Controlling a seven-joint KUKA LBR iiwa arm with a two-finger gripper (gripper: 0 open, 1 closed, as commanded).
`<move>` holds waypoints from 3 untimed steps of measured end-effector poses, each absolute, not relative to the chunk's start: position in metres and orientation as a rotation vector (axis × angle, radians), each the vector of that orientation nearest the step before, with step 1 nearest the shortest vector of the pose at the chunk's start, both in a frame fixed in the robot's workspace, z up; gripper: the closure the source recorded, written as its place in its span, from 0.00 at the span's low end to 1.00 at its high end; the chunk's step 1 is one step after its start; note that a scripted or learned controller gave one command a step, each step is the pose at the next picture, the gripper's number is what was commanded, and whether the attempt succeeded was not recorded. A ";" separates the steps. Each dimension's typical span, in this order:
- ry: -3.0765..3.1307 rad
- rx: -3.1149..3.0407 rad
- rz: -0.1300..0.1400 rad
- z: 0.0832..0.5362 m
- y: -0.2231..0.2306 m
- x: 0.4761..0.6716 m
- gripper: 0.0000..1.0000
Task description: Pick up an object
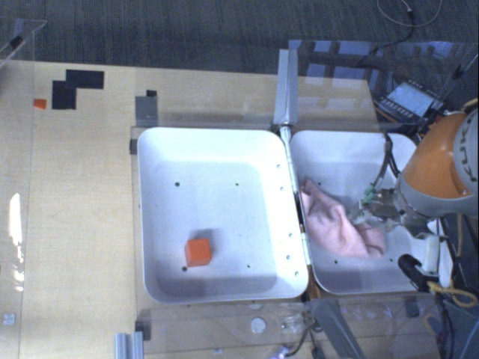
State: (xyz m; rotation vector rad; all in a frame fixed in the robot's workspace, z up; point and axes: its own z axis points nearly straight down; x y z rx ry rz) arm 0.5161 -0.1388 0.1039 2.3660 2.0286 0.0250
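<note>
right bin (329,152), tool (368,209) perhaps on cloth (337,226)

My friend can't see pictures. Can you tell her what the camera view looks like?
A grey and orange robot arm reaches from the right into the right bin, its gripper at a crumpled pink cloth. The left bin holds a small orange block. Both white bins sit side by side on a wooden bench.

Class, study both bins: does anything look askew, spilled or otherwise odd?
The pink cloth lies crumpled in the right bin, bunched against the wall it shares with the left bin. The orange block sits flat there, unremarkable.
</note>
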 end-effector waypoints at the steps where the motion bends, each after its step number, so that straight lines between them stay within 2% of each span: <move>1: 2.204 2.208 0.020 0.093 -0.134 0.513 0.00; 2: 2.311 2.091 0.021 0.093 -0.118 0.500 0.00; 3: 2.311 2.092 0.021 0.093 -0.118 0.500 0.00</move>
